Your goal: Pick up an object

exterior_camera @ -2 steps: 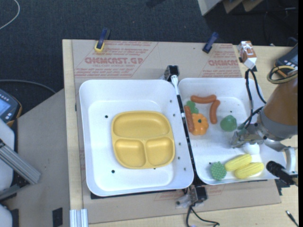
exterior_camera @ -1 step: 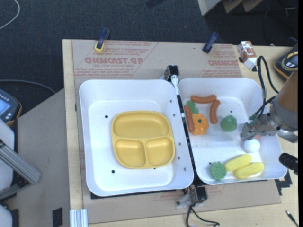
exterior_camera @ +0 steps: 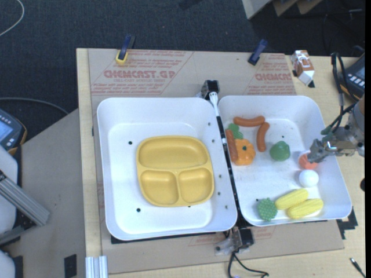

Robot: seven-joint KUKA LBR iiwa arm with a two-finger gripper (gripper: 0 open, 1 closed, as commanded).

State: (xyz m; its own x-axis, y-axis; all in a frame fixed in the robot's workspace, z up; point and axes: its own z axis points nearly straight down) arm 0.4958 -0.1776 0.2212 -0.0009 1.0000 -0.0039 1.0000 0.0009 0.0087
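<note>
The bench (exterior_camera: 174,68) carries two shallow white bins side by side. The left bin (exterior_camera: 116,155) holds a yellow divided tray (exterior_camera: 174,169) with one wide compartment above two smaller ones.

The right bin (exterior_camera: 330,184) holds the toy food items. Two sausages lie near its upper left: one (exterior_camera: 249,121) roughly level, the other (exterior_camera: 262,136) standing more upright just to its right. Below them, against the left wall, is an orange and green item (exterior_camera: 240,150) that resembles a carrot beside a small pumpkin. A round green item (exterior_camera: 280,150) sits near the middle of the bin. Along the lower edge are a green broccoli piece (exterior_camera: 267,208) and two yellow corn cobs (exterior_camera: 300,203), the cobs touching each other.

The claw (exterior_camera: 317,153) enters from the right and is positioned low over the right side of the right bin. A red-orange round item (exterior_camera: 308,161) lies directly below its tip, and a white ball (exterior_camera: 309,178) sits just beneath that. Whether the claw is released or clenched cannot be determined at this resolution, and no item is visibly gripped.
</note>
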